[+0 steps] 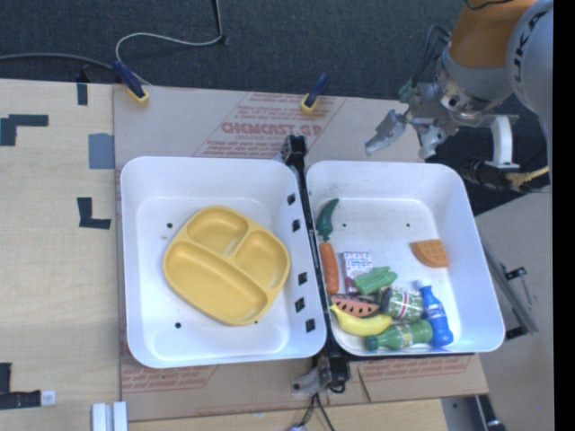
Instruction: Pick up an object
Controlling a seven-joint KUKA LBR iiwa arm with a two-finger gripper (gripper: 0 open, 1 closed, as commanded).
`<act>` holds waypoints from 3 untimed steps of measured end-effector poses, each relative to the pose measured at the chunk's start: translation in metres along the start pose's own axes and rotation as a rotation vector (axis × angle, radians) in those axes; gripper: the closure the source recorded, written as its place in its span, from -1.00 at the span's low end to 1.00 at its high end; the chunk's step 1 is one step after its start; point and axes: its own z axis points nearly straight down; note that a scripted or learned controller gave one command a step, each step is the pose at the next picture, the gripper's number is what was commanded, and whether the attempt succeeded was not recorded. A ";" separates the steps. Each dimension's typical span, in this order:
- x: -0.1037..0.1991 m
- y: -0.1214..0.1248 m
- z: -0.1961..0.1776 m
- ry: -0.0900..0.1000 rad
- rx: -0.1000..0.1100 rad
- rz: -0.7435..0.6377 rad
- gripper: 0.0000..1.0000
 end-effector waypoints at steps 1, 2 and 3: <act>-0.025 0.008 0.135 0.000 0.003 0.002 -1.00; -0.048 -0.012 0.192 -0.002 -0.002 0.001 -1.00; -0.078 -0.062 0.191 -0.003 -0.003 0.002 -1.00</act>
